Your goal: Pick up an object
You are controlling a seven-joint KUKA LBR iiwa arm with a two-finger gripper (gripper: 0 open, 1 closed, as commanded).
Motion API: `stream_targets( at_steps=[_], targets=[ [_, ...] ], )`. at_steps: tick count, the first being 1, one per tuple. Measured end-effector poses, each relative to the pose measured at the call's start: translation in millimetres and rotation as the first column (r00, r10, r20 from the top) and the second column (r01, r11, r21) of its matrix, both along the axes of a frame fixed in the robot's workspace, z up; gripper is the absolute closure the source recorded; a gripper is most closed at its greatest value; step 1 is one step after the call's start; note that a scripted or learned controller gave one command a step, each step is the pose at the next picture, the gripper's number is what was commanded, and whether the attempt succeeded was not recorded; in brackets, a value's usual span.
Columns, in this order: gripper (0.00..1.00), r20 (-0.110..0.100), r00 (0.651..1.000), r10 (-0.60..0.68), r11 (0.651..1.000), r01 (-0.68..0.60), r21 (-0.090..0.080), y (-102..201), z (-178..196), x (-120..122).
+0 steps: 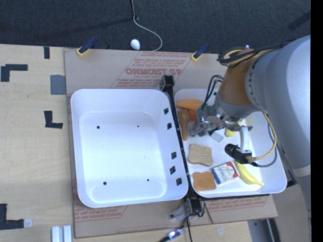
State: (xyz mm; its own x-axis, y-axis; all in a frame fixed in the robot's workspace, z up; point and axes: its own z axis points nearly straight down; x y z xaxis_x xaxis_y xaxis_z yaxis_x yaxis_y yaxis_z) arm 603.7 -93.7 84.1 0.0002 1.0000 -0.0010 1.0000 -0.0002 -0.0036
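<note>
Part of the orange wedge (189, 105) is hiding behind the gripper (201, 129), whose grip I cannot tell.

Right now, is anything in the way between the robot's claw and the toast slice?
Nothing visible is. The gripper hangs over the right bin, just above the toast slice, with bare white floor between them. The orange wedge sits on the gripper's far side.
</note>
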Motion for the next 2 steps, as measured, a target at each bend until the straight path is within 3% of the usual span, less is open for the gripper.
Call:
stream_targets(
  at_steps=[1,2],
  targets=[
    [1.0,-0.074,0.997,0.006,1.0,-0.004,0.016,-10,-5,52],
    [1.0,-0.073,0.997,0.005,1.0,-0.003,0.026,-27,-6,52]
  ],
)
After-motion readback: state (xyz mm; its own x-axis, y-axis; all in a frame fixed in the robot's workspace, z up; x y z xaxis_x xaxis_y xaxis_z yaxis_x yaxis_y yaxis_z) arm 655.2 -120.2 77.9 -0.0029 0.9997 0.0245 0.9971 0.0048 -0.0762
